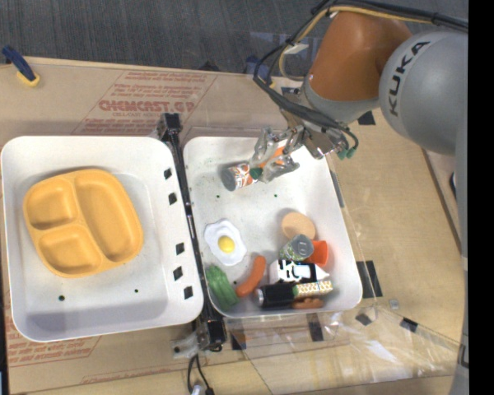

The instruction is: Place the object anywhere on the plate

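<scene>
Up near the far wall of the right bin, a small can lying on its side, grey end toward the left, orange and white label facing up. Directly beside it on the right, touching or nearly so, the gripper, metallic and angled down toward the can's right end. Cannot tell whether the fingers close around the can or merely rest against it; open or shut not readable from this angle. Above and right of that, the orange band and grey body of the arm, with black cables looping off its upper left.

Further down the same bin, a fried egg near the left wall. Below it, a green piece and a red sausage-like piece lying at a slant. To the right, a tan round piece, a grey round-topped item and an orange piece crowded together, with a dark bottle-like object lying along the near wall.

Well apart, in the left bin, the plate: yellow, three compartments, lying flat toward the bin's left side.

Underneath both bins, brown cardboard with red print.
</scene>
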Motion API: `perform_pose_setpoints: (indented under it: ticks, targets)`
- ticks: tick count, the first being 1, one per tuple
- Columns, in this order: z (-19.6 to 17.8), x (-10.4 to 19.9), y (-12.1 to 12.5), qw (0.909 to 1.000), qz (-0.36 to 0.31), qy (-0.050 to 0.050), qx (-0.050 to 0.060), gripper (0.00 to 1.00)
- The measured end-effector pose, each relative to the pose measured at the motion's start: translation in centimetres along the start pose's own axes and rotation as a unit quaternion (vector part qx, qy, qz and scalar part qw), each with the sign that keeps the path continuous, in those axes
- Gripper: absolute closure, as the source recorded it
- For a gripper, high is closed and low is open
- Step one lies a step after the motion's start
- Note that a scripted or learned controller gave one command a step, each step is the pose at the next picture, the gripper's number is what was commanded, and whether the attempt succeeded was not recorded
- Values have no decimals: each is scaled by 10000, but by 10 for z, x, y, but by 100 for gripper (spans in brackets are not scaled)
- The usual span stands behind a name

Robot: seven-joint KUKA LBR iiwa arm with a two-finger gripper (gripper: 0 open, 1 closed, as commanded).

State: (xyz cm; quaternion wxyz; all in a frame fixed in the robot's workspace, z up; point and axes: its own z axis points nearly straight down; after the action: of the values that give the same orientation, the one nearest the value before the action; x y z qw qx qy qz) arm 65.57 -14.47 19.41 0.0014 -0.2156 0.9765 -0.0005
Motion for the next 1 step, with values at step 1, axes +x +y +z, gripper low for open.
perform_pose_setpoints:
  ticks: [1]
  targets:
    - [0,-48,120,9997,240,-10,-34,100]
